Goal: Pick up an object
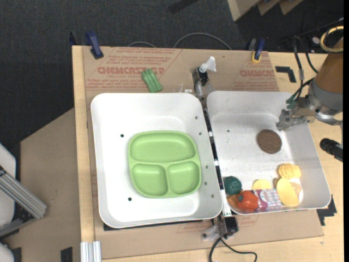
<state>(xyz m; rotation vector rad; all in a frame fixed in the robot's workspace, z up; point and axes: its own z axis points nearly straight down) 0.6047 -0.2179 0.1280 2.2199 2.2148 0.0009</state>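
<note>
Two shallow white bins sit side by side on the cardboard-covered bench [82, 91]: the left bin [106, 162] and the right bin [240, 108]. The left bin carries a green three-compartment tray [163, 164], lying flat near its middle. My arm [330, 86] comes in from the right, over the right bin's far right corner, and my pincer [287, 120] hangs just inside that bin's right wall; I cannot tell whether it is released or clenched, and I see nothing in it. A round brown disc [269, 141], cookie-like, lies on the bin floor just beside and below the pincer, apart from it. The other candidates crowd the near right corner: a yellow piece [288, 191], a waffle-textured yellow piece [288, 171] touching it, a red tomato-like item [248, 200], a dark green piece [232, 185], a pink-purple packet [269, 199]. A small green object [152, 81] rests on the cardboard behind the left bin.
</note>
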